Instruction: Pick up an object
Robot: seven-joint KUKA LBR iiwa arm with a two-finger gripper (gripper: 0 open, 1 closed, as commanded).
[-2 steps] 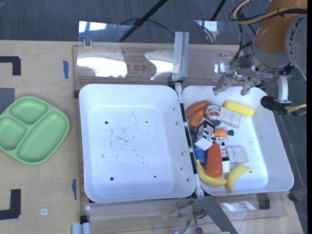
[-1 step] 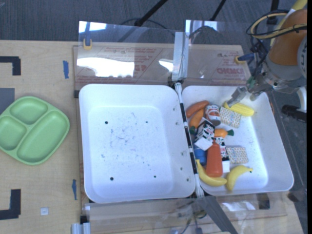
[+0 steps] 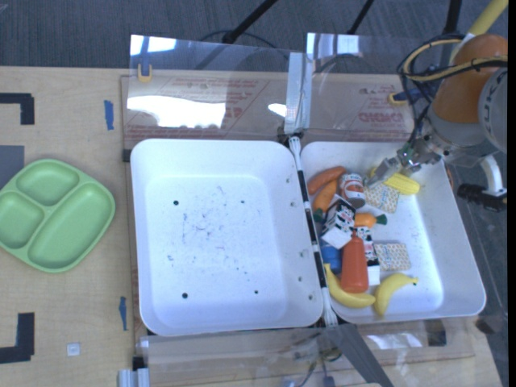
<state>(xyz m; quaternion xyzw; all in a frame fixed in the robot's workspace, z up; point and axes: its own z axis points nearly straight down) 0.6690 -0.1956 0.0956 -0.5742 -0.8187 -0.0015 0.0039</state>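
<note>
While the arm [image 3: 476,95] reaches in from the right edge of the frame, its claw [image 3: 401,165] hangs low over the upper part of the right bin [image 3: 451,256], close to a yellow piece [image 3: 403,185] and a pale patterned cracker-like piece [image 3: 381,197]. Whether the claw is spread or closed cannot be told at this size, and nothing can be seen gripped in it.

All the candidate objects sit crowded along the left side of that bin: an orange carrot-like toy [image 3: 324,179] at the top, a small can [image 3: 352,187] beside it, an orange bottle [image 3: 354,265] lower down, and a banana [image 3: 385,289] near the bottom. The left bin [image 3: 161,216] holds only faint pen marks, and a green divided plate [image 3: 55,214] lies on the table [image 3: 64,103] at the far left.

To do this step well, I would judge it best to choose an item at the pile's edge, such as the yellow piece nearest the claw, since it has free space to its right. The descent should be straight and centred, so neighbours are not nudged, and the grip confirmed before lifting.
</note>
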